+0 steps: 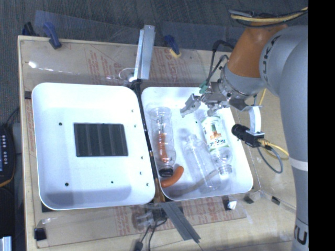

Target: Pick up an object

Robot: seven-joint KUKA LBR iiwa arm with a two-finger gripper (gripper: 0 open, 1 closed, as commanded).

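My gripper [198, 107] hangs over the back part of the right bin [242, 178], open, with nothing between its fingers. Just below it lies a clear bottle with a white and orange label [216, 139], its cap end pointing to the bin's front. A second clear bottle [196, 160] lies to the left of that one. Along the bin's left side lies a third clear bottle with something orange inside [162, 135]. A small orange curved piece [172, 175] rests at the front left corner.
The left bin [52, 103] has a dark ribbed rectangle [100, 139] on its floor. A metal bar [143, 54] stands up at the back between the bins. A black and yellow cable [261, 140] runs by the right bin's right rim.
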